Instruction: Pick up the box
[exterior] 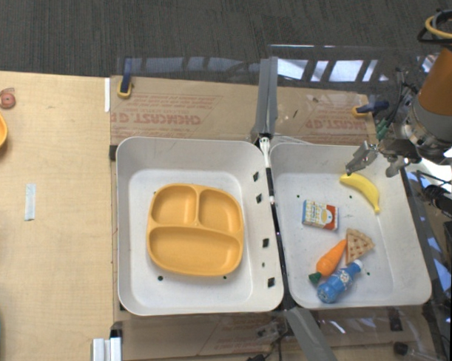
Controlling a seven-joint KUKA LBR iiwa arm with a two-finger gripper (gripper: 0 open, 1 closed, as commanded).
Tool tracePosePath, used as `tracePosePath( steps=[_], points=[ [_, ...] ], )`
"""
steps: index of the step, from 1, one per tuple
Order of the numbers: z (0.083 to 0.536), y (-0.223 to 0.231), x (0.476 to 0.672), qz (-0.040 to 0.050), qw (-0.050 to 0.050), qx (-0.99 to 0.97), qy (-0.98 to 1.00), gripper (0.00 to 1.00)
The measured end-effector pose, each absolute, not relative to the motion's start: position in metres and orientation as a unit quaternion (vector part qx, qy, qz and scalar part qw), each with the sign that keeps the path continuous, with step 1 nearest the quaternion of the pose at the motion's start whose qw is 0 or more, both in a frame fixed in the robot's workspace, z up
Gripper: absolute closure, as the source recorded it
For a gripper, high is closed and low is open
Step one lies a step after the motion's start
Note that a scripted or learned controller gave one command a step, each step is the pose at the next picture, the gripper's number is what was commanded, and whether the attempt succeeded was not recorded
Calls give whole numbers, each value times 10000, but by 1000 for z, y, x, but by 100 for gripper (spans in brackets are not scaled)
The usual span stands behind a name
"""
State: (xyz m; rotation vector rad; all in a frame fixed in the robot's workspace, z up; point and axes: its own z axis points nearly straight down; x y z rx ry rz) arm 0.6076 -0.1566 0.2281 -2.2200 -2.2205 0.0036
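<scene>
Your tool (pixel 373 160) sits open over the right bin (pixel 414 290), holding nothing, near the banana (pixel 363 189), box (pixel 319 215) lying apart below

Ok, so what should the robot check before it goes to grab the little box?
1. Box in plain sight in the right bin: ok.
2. Space around the box, nothing touching it: ok.
3. Pincer above the box: not ok, it sits over the bin's far edge, near the banana.
4. Pincer holding nothing: ok.
5. Pincer open wide enough: cannot tell.
6. Banana between pincer and box, may be bumped on the way: cannot tell.
</scene>
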Motion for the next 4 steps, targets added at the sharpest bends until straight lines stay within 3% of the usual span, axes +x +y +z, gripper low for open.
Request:
tracePosePath(
  steps=[1,2,3,4],
  points=[
    [98,-117,594,8,9,-6596,-7516,0],
    [91,-140,556,4,4,-6476,-7620,0],
    [100,-141,556,5,5,-6490,-7608,100],
    [210,-81,570,7,-1,-6537,-7567,100]
  ],
)
